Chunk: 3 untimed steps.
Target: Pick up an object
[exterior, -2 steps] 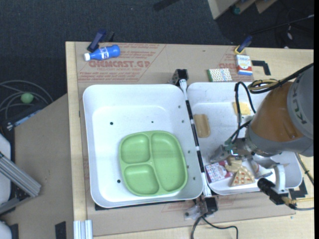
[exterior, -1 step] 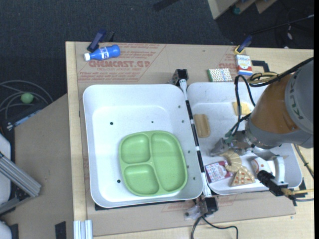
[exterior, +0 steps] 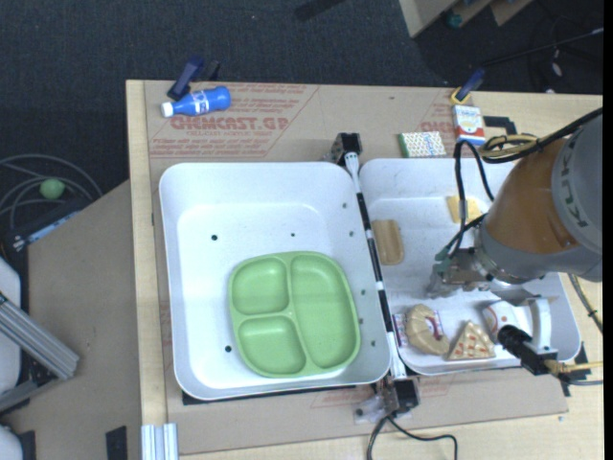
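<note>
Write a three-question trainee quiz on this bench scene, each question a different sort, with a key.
1. True or false: the green divided plate lies in the left bin.
2. Multiple choice: the pizza-slice toy lies in the right bin at its: A) far rim, B) near edge, C) outside on the bench.
3. Fill in: the end effector is over the ____ bin.

Key: 1 true; 2 B; 3 right.
</note>
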### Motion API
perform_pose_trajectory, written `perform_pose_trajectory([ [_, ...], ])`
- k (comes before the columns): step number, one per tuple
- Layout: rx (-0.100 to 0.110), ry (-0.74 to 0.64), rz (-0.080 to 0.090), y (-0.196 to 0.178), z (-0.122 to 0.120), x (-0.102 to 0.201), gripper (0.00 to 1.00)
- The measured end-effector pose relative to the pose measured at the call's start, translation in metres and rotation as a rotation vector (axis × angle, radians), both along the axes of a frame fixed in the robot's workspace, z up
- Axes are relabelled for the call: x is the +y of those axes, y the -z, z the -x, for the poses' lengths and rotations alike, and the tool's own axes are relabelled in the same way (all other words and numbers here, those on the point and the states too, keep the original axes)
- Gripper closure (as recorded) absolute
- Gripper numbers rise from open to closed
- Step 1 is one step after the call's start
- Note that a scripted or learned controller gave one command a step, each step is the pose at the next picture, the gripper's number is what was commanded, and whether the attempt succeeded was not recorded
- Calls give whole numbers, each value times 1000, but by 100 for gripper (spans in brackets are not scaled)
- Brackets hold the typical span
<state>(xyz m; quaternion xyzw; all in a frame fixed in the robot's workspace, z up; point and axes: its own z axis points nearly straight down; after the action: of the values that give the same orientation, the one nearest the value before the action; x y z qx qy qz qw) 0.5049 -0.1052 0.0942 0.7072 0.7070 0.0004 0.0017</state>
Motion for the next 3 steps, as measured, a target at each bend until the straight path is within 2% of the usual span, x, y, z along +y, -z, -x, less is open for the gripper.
perform_pose_trajectory([
  [1,-2,-3,-2,-92,-101,29,100],
  [2,3,-1,-1,-91,-100,28,0],
  [3,2,-1,-1,-1,-109,12,0],
])
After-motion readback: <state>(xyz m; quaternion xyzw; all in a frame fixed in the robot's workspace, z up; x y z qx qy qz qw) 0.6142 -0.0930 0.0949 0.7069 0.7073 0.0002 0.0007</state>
